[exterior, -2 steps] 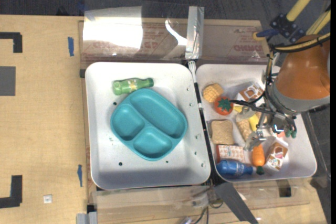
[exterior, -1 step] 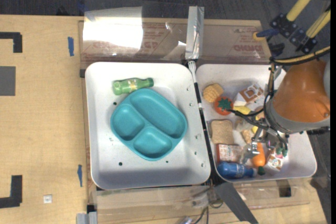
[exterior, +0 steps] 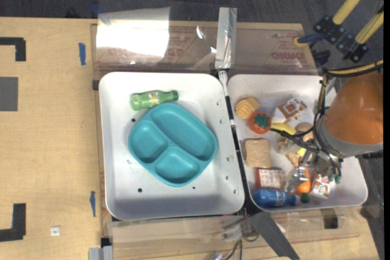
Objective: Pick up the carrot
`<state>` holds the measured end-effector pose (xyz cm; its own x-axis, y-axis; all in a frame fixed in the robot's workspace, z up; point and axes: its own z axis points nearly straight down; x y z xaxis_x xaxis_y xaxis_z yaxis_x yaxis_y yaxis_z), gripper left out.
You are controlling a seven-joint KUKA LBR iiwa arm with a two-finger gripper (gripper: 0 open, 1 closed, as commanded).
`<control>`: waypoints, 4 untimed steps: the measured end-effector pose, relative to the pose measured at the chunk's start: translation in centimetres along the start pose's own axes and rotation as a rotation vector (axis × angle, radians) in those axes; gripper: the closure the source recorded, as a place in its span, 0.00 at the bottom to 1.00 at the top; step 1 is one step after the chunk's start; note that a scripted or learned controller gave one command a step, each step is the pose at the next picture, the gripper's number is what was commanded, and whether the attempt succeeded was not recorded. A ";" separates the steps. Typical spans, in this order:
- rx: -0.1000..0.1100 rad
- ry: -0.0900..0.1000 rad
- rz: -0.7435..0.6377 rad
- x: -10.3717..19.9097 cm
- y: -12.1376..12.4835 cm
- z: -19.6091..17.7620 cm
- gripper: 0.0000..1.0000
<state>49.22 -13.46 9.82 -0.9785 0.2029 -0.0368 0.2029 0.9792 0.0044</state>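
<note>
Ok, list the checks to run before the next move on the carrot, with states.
1. Carrot located near the front of the right bin: ok.
2. Gripper close over the carrot: ok.
3. Carrot in grasp: cannot tell.
4. Room around the carrot: not ok, the blue bottle and the red packet crowd it.
5. Carrot fully in sight: not ok, the arm covers part.
</note>
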 end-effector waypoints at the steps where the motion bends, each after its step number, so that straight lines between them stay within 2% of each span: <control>1: 0.007 -0.001 0.028 0.1 0.2 0.0 0.00; 3: 0.007 -0.002 0.002 0.1 0.3 0.0 0.00; 4: 0.007 -0.007 0.000 0.0 0.4 -1.0 1.00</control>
<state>49.23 -13.06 10.77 -0.9782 0.2027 -0.0441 0.2031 0.9792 -0.0027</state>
